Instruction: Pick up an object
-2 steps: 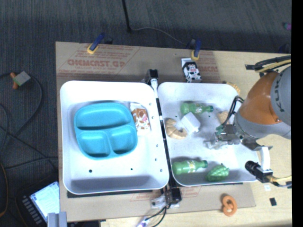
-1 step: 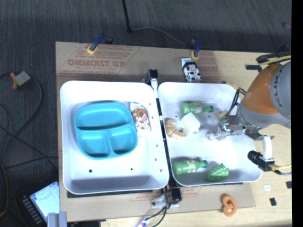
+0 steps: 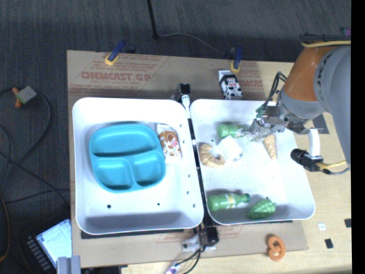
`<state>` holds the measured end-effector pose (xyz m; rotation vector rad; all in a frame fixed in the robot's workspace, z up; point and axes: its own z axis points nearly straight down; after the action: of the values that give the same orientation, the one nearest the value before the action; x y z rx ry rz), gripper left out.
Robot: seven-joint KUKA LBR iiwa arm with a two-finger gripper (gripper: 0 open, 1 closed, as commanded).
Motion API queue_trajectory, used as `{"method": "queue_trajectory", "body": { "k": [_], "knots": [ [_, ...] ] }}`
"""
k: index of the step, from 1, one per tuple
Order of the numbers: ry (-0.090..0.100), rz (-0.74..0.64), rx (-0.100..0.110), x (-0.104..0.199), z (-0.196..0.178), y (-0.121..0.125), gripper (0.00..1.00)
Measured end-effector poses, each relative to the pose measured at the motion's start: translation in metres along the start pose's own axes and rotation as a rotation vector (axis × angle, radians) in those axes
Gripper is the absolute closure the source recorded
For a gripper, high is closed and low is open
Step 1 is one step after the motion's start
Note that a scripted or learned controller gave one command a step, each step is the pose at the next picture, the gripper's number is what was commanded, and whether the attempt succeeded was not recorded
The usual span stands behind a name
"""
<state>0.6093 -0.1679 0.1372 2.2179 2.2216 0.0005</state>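
My gripper (image 3: 258,130) hangs low over the upper middle of the right bin (image 3: 296,193), with the grey arm and its orange band (image 3: 302,73) coming in from the upper right. Just left of it lie a small green object (image 3: 227,130) and a white object (image 3: 230,148). A tan ice-cream cone (image 3: 270,145) lies just right of and below the gripper. A beige donut (image 3: 211,154) rests by the bin's left wall. Along the front of this bin are a green bottle (image 3: 226,200) and a bumpy green fruit (image 3: 261,209).
The left bin (image 3: 85,210) holds a blue divided plate (image 3: 126,156) and a brown-and-white packet (image 3: 169,143). On the bench sit a small cow figure (image 3: 230,85), two clamps (image 3: 116,52) at the back edge, and an orange ring (image 3: 276,246) in front.
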Motion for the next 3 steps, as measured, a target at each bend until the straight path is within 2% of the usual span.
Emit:
{"method": "queue_trajectory", "body": {
  "k": [1,2,3],
  "knots": [
    [0.0,-0.001,-0.001,0.045,-0.073,0.06,1.0],
    [0.0,-0.001,0.0,0.132,-0.125,0.06,1.0],
    [0.001,-0.001,0.004,0.202,-0.086,0.059,1.0]
  ]
}}
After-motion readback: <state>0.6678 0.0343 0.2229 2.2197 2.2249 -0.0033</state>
